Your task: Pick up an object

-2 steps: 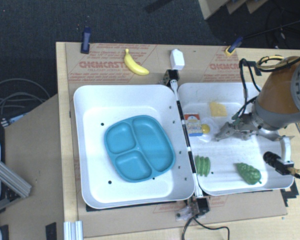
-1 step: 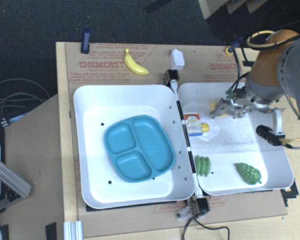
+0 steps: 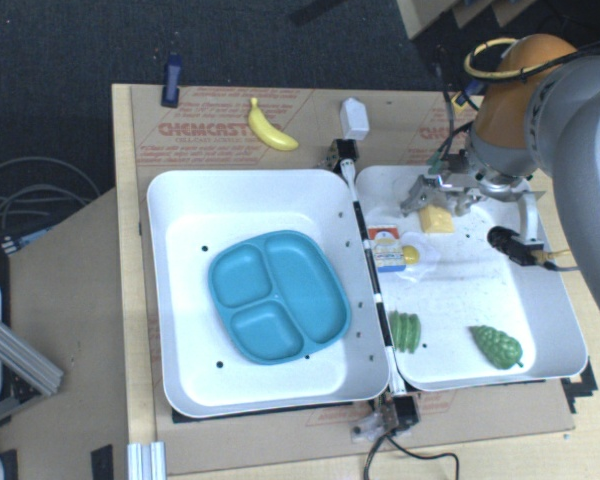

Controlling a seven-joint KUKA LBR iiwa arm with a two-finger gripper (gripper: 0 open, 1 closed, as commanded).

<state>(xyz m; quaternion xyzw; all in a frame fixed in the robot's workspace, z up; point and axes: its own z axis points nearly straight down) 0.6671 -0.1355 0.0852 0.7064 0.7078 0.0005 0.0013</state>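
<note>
The end effector (image 3: pixel 439 196) sits low over a yellow block (image 3: pixel 438 219) in the right bin (image 3: pixel 550 308); I cannot tell its state. A grasp may slip off the block's edge.

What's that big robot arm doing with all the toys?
The robot arm has reached into the right bin, and its gripper is right over a pale yellow block near the back. Whether it has grabbed the block can't be told. A small box and two green toys also lie in that bin. The left bin holds a blue divided plate, and a toy banana lies on the bench behind it.
</note>
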